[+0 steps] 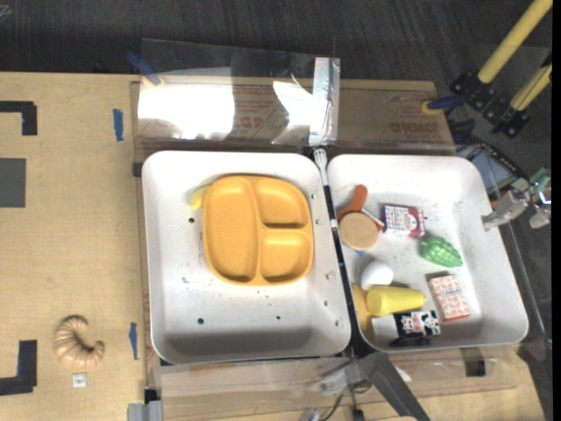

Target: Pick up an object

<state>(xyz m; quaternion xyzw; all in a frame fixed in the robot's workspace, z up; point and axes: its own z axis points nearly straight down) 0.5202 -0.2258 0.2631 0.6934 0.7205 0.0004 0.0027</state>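
Observation:
The right bin holds several small items. A red-orange sausage leans over a round brown disc. Beside them lies a pink and white carton, with a green leafy toy to its right. Lower down are a white egg, a yellow piece, a pink box and a black and white carton. My gripper shows as a small grey part over the bin's right rim, apart from every item.
The left bin holds a yellow divided plate. A toy croissant lies on the wooden bench at the far left. Clear plastic sheeting stands behind the bins. Yellow bars cross the upper right corner.

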